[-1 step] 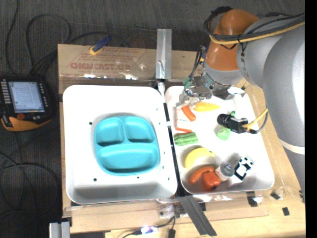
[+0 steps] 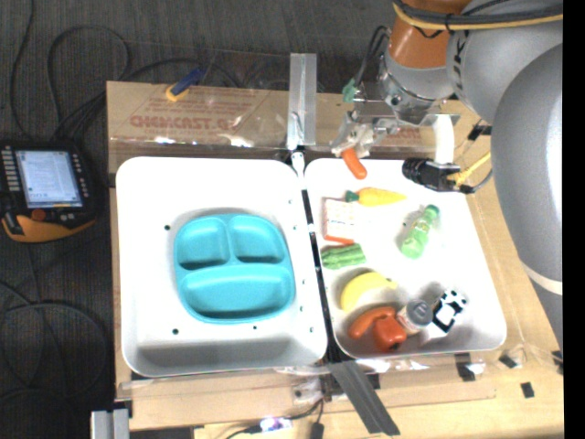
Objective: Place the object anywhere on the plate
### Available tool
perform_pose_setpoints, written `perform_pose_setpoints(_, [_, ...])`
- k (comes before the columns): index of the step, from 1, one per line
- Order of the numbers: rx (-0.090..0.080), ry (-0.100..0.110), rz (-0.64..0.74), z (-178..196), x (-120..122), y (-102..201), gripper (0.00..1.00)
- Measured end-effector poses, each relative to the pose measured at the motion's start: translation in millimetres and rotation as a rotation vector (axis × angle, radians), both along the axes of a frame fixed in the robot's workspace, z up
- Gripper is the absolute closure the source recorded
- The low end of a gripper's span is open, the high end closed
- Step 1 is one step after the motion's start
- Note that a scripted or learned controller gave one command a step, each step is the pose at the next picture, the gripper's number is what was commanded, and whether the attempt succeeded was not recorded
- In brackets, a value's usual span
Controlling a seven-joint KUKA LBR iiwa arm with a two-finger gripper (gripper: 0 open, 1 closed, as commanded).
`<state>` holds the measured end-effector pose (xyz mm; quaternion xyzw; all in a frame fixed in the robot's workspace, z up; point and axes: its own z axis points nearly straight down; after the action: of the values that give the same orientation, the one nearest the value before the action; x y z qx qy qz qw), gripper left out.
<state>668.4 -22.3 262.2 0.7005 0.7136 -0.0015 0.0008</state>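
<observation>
Gripper [image 2: 358, 143] sits at the 12 o'clock edge of the right bin [image 2: 484, 273], with a small orange carrot-like piece [image 2: 354, 163] hanging just beneath it, apparently pinched between its fingers, though the contact is hard to see clearly. Grey arm with its orange band [image 2: 437, 7] enters from 1 o'clock. Left bin [image 2: 146, 190] holds a turquoise divided plate [image 2: 235, 265] lying flat at its centre, with three compartments. Inside the right bin: a yellow-and-orange toy carrot [image 2: 377, 196] near 12 o'clock, a white card [image 2: 337, 216] beside it, a green bottle [image 2: 418, 230] toward 2 o'clock, a green cucumber piece [image 2: 343, 257] near the centre-left, a yellow lemon [image 2: 364, 288] below, a red-orange item [image 2: 377, 326] at 6 o'clock, and a black-and-white object [image 2: 447, 309] toward 5 o'clock.
</observation>
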Motion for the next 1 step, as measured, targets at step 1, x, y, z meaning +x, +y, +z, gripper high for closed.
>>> perform_pose_setpoints(1, [0.0,0.001,-0.147,33.9,-0.1,-35.2,1.0])
